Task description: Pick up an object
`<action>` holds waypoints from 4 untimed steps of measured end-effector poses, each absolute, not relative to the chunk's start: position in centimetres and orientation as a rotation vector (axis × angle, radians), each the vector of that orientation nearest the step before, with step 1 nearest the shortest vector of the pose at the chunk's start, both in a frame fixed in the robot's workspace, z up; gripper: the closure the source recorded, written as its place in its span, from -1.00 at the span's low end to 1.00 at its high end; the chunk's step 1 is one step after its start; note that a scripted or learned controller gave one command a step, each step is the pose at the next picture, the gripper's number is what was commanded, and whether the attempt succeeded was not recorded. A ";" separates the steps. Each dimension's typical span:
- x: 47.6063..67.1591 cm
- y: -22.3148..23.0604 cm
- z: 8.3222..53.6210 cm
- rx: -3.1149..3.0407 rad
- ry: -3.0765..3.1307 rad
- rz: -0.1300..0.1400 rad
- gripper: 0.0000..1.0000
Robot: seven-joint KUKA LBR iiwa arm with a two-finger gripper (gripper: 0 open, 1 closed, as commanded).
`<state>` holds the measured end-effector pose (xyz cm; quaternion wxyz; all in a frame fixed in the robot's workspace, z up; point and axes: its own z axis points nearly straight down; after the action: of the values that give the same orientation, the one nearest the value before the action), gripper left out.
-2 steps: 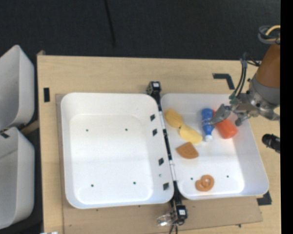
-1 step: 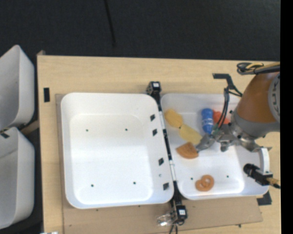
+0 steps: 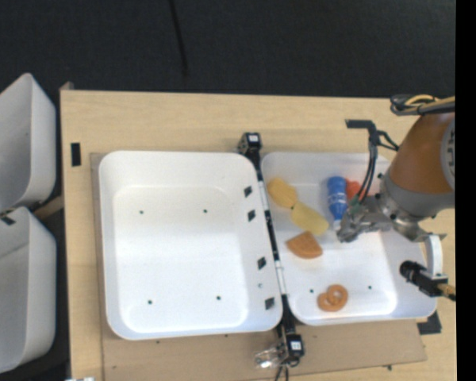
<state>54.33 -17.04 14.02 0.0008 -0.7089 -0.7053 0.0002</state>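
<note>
Beside claw, blue bottle lengthwise-upright.

We cannot make out the claw fingers; they blur into the wrist. The arm hides part of the right bin and the red object. The table is cut off below.

Gripper low in right bin, just beside blue cylinder; yellow pieces, orange wedge, orange ring nearby. Left bin alongside.
</note>
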 end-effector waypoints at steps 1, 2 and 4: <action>60.0 -9.9 19.8 -2.215 -2.235 -0.009 1.00; 57.6 -2.3 27.6 -2.212 -2.234 -0.010 1.00; 54.0 8.3 36.6 -2.211 -2.232 -0.005 1.00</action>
<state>54.03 8.34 36.61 0.0001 -0.7037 -0.7105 -0.0015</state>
